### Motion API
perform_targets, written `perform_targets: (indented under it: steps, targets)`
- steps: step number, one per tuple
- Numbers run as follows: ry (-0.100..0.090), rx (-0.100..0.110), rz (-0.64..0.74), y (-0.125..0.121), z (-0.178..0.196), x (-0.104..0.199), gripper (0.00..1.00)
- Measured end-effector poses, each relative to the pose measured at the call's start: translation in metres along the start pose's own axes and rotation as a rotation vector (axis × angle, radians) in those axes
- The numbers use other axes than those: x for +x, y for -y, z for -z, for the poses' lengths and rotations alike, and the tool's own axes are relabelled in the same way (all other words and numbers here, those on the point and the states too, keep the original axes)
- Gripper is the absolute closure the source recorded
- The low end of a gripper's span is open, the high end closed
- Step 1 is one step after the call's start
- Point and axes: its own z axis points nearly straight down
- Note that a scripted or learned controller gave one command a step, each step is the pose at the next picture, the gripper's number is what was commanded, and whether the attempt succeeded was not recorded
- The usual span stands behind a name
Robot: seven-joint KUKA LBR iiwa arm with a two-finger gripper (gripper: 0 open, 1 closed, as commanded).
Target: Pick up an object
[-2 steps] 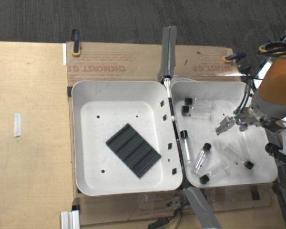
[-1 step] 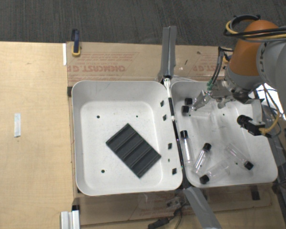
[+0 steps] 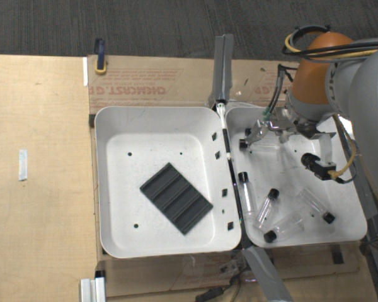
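Note:
A dark grey ribbed slab (image 3: 176, 198) lies at a slant in the left bin (image 3: 107, 168). The right bin (image 3: 349, 231) holds several small clear tubes with black caps, among them one (image 3: 244, 186) along the left wall and another (image 3: 268, 205) near the middle. A small black piece (image 3: 244, 145) lies near the bin's back left corner. My gripper (image 3: 265, 129) hangs low over the back part of the right bin, just right of that black piece. Nothing shows as held in it.
The grey arm with its orange band (image 3: 315, 74) comes in over the right bin's back right corner, trailing cables (image 3: 340, 168). A divider rail (image 3: 223, 74) runs between the bins. A blue clamp (image 3: 99, 55) sits on the cardboard behind the left bin.

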Motion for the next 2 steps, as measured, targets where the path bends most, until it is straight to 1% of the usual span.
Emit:
perform_targets:
  steps: [1,2]
  targets:
    - [-0.021,0.037,0.006,-0.012,-0.002,-0.031,0.00]
    - [-0.001,0.005,0.008,-0.003,0.000,-0.001,0.00]
